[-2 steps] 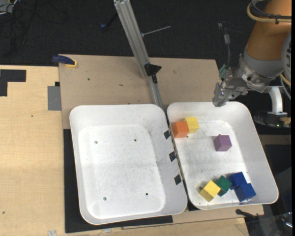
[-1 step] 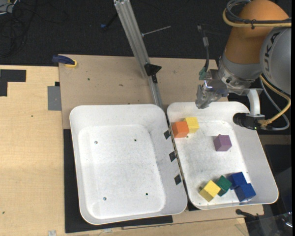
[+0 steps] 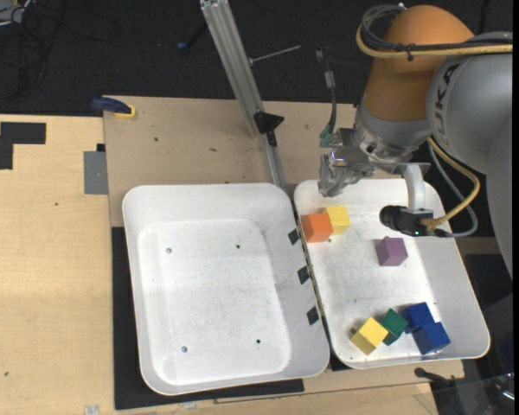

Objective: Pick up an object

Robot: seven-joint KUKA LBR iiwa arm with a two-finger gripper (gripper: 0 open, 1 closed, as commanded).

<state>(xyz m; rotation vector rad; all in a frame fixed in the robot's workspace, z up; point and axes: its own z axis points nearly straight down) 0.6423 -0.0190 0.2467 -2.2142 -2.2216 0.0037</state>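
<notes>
Arm reaches in from the right, orange band up top. Gripper (image 3: 332,182) hangs over the far-left corner of the right bin (image 3: 463,305), just above the far rim. Nothing seen between its tips; can't tell if they're spread or clenched from this angle.

Right bin contents: orange cube (image 3: 317,226) near the far-left corner, touching a yellow cube (image 3: 337,219) on its right, both just near-side of the gripper. Purple cube (image 3: 390,251) sits alone around mid-bin, apart from the rest. At the near end a cluster: second yellow cube (image 3: 369,335) leftmost, green cube (image 3: 393,326) right beside it, then two blue cubes (image 3: 425,326) packed together on the right, close to the near rim. All of these rest on the bin floor, none lifted.

Left bin (image 3: 156,206) lies alongside, its right edge meeting the right bin's left edge, with black clips (image 3: 304,274) along that seam. A slanted aluminium rail (image 3: 238,67) rises from behind the bins at the far side. Black tape patches (image 3: 13,141) on the wooden bench (image 3: 43,275) far left.
</notes>
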